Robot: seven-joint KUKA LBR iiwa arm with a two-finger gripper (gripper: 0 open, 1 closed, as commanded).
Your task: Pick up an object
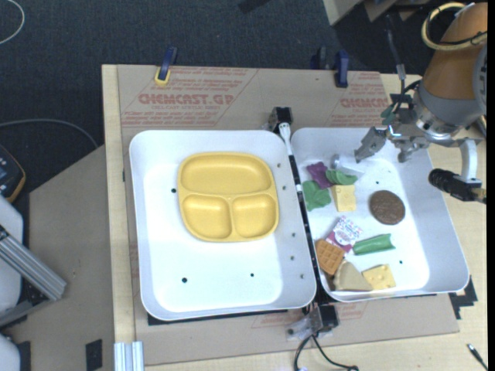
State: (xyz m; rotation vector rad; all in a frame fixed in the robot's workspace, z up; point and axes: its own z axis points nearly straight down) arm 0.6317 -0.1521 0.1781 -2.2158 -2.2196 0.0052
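My gripper (387, 151) hangs over the back of the right bin (437, 230). Its fingers (370, 144) stand apart with nothing between them, so it is open. Below and left of it lie a purple piece (317, 171), two green pieces (315, 196) (341, 178) and a yellow square (345, 198). A brown round cookie (387, 206) sits just in front of the gripper. Nearer the front are a pink-white wrapped sweet (346, 230), a green pod (374, 244), a waffle (329, 256), a tan wedge (352, 277) and a yellow cracker (378, 277).
The left bin (155, 261) holds a yellow three-compartment tray (228, 194). A black part of the arm (452, 182) juts over the right bin's right rim. Clamps (163, 69) (340, 68) stand at the board's back edge.
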